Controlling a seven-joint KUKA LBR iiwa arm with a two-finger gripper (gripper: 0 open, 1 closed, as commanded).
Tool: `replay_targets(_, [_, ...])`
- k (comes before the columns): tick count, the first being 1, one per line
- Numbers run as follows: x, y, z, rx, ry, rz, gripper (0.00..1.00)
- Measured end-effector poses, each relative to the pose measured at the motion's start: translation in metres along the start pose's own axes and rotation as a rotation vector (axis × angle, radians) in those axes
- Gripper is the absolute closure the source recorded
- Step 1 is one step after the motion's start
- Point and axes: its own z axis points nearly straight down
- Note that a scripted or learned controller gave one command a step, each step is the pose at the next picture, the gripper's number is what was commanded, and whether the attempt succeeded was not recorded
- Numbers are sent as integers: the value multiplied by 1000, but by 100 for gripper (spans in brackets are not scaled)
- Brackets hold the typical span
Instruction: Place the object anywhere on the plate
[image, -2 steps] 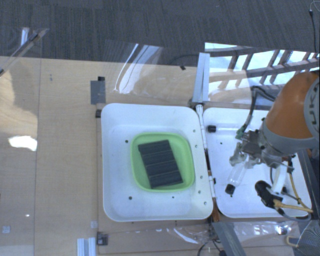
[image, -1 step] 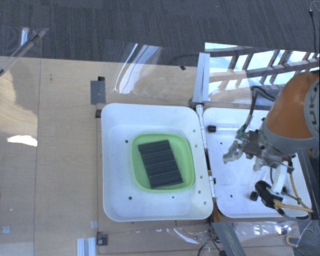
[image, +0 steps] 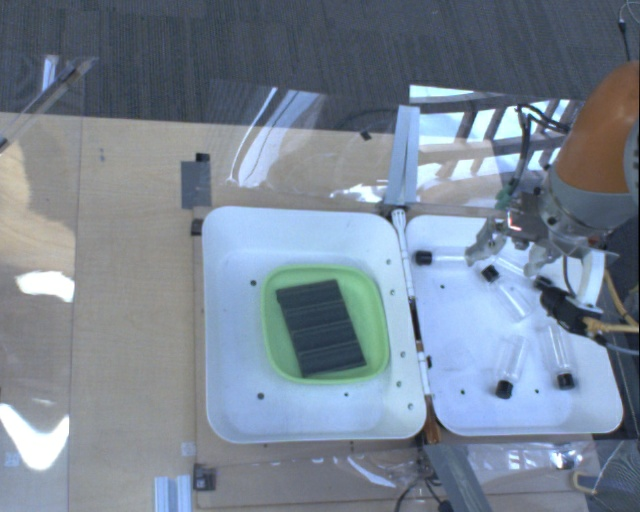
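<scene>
A dark grey ribbed block (image: 320, 328) lies flat on the green plate (image: 276, 345), which sits in the left white bin (image: 230, 400). My gripper (image: 512, 255) hangs over the back of the right bin (image: 590, 415), well away from the plate. Its fingers are spread open and nothing is between them. A clear tube with a black cap (image: 500, 285) lies just below the fingertips.
Several clear tubes with black caps lie in the right bin: one near the back left corner (image: 440, 259) and two near the front (image: 510, 368) (image: 559, 356). A grey post (image: 404, 160) stands behind the ridge where the bins meet. The arm's cables hang at right.
</scene>
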Motion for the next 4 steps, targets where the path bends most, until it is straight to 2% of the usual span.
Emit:
replay_targets(1, [-66,-20,25,2,-1,26,0])
replay_targets(2, [1,-68,39,4,0,45,0])
replay_targets(3, [-73,-57,65,2,0,5,0])
replay_targets(4, [-96,-8,25,-1,-1,14,0])
